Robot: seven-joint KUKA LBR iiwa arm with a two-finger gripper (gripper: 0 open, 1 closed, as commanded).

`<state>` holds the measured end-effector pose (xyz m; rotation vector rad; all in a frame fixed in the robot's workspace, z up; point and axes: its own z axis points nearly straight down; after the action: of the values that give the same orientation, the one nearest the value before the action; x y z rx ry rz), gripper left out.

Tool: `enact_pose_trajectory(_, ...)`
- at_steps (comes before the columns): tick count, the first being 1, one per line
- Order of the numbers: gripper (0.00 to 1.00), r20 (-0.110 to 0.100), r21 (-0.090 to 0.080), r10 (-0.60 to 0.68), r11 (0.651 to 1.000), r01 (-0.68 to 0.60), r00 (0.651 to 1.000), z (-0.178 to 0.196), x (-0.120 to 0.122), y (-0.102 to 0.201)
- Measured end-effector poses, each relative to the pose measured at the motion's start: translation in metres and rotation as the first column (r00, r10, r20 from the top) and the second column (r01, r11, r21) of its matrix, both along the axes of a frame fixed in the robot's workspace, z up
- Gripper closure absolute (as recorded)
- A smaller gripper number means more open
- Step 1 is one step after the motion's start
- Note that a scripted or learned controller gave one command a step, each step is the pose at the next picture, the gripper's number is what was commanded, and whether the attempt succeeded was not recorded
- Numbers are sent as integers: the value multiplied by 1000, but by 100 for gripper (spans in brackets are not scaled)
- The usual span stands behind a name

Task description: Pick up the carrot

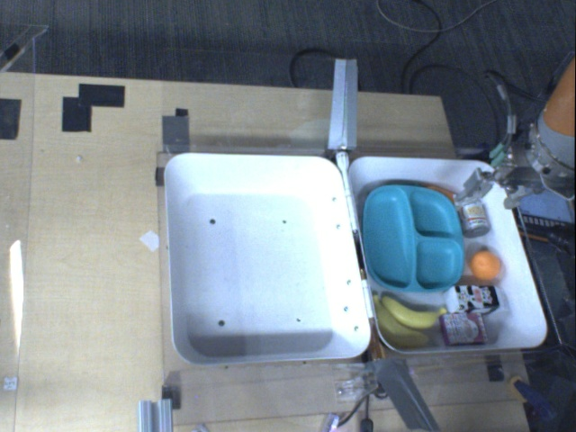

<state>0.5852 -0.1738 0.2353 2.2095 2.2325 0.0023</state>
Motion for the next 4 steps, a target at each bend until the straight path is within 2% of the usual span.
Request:
enact_pose_trajectory(1, 0, -1, -1, 343, 939, -343, 939, -98, -27, 21)
enact_pose_trajectory(2, 0, -11, 18, 645, 764, -645, 764, -136, 59, 51)
enact_pose_trajectory(3, 0, -3, 64, 735, 677, -733, 678, -132, 69, 26)
enact_pose_trajectory(4, 0, 16, -16, 737, 676, -737, 676, -139, 8, 31)
